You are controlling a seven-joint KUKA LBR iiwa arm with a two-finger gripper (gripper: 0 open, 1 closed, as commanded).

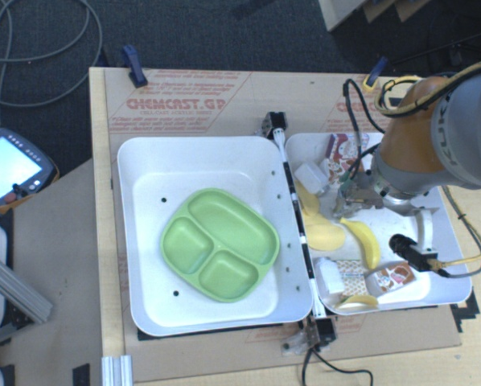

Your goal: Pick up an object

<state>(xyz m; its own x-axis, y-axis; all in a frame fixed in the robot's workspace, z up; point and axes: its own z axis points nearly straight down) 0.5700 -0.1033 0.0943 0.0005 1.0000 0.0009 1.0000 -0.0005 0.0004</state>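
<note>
Two white bins side by side on the bench. Left bin [144, 175] carries a green divided plate [219, 244] with three compartments, lying flat near the bin's middle. Right bin [454, 284] is cluttered: banana [363, 242] near its centre, a pale yellow rounded object [321, 233] just beside it against the left wall, a printed snack packet [392, 278] toward the front edge, a white packet [341, 276] at the front left corner, a red-and-white wrapper [339, 153] at the back edge. Grey arm with orange band [409, 139] reaches in from the right; gripper [341, 203] low over the right bin's left half, near the yellow object and banana. Nothing visibly clamped.
</note>
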